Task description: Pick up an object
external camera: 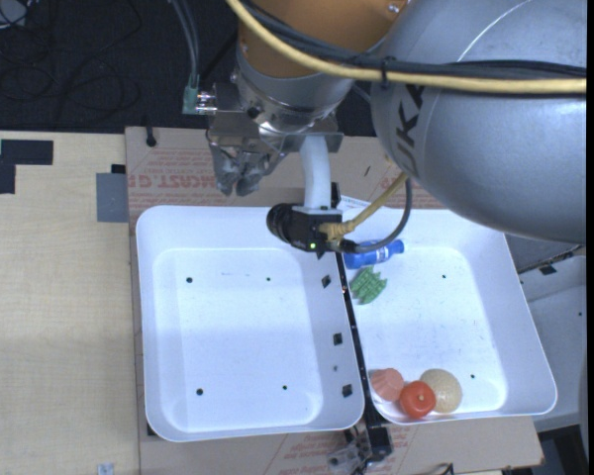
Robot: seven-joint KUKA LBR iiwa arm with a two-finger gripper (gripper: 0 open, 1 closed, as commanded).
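Blue object [373, 254] in right bin [495, 364], long axis roughly left-right, gripper [240, 178] above bins' far edge, fingers close together, holding nothing visible.

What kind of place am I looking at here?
Most likely a robotics lab or test bench. A big grey arm hangs over two white bins on a plywood bench, loose cables lie behind, and small toy-like objects sit in the right bin.

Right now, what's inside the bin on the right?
The right bin holds a blue object and a green object near its top left, and a red ball, a tan ball and a pinkish piece in its near corner. The arm covers the bin's far right part.
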